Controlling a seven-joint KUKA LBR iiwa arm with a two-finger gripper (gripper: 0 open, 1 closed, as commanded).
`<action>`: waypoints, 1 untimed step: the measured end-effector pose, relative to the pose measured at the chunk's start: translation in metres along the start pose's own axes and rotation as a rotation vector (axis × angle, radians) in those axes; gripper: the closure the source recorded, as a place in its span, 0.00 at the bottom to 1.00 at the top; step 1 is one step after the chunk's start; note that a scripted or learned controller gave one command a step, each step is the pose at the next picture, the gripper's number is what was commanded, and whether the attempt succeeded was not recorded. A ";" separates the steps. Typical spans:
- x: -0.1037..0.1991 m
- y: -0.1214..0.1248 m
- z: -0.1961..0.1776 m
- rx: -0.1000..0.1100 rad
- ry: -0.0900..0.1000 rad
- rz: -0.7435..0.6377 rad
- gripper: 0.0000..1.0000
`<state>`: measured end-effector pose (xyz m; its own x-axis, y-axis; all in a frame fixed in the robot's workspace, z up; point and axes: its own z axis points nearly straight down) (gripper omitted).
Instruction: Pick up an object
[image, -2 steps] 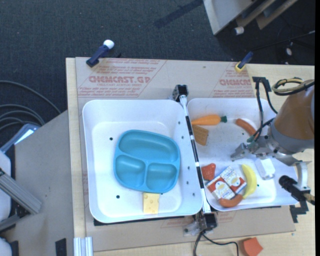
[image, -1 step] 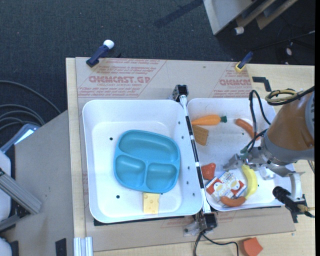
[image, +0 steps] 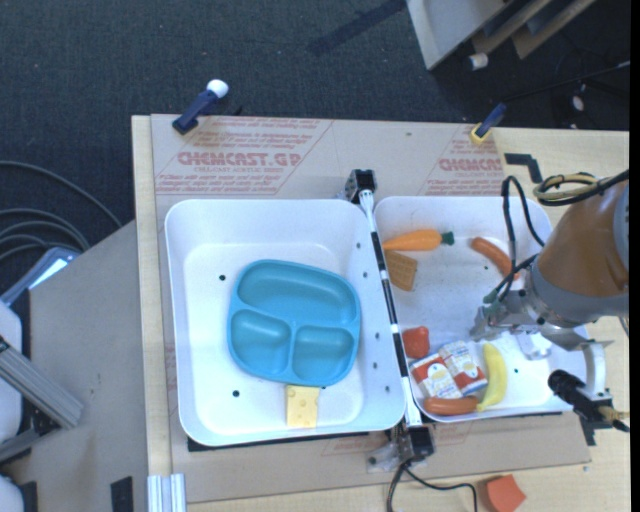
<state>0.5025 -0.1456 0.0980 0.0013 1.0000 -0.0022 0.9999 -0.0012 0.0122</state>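
Red letters on the brown board (image: 250, 155) under the bins read "CHEMCAST GP". The floor (image: 120, 60) around is dark carpet. In the right bin (image: 455, 212), the gripper (image: 497, 322) hangs low near the middle; I cannot tell its state. A banana (image: 494, 375) and small carton (image: 450, 373) lie touching by the bin's front edge.

Grey arm (image: 560, 300) — orange band, black cables

The divided plate (image: 294, 322) lies in the left bin (image: 190, 300) with the cheese slice (image: 302, 405) before it; the carrot (image: 413, 240) lies in the right bin (image: 440, 212).
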 end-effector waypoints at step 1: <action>0.000 0.000 0.000 0.000 0.000 0.000 0.00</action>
<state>0.5025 -0.1456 0.0979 0.0014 1.0000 -0.0021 0.9999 -0.0014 0.0120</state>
